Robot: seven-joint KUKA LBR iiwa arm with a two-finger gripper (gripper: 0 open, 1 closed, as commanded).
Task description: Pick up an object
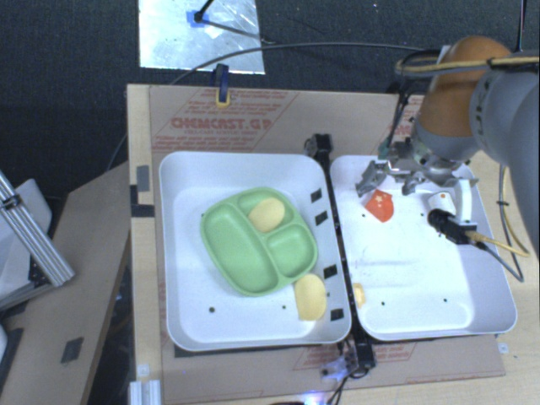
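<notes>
My pincer (390, 178), fingers apart, hovers at upper right of the frame, just above the red piece (380, 206) in the right bin (439, 302); I should centre, then descend squarely.

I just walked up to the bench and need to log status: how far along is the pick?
Done: the arm has reached the right bin, with the gripper low at its far end. In hand: it sits directly over the small red-orange object, which lies on the bin floor, not visibly gripped. Left: grasping and lifting. The green tray and yellow pieces lie in the left bin.
</notes>
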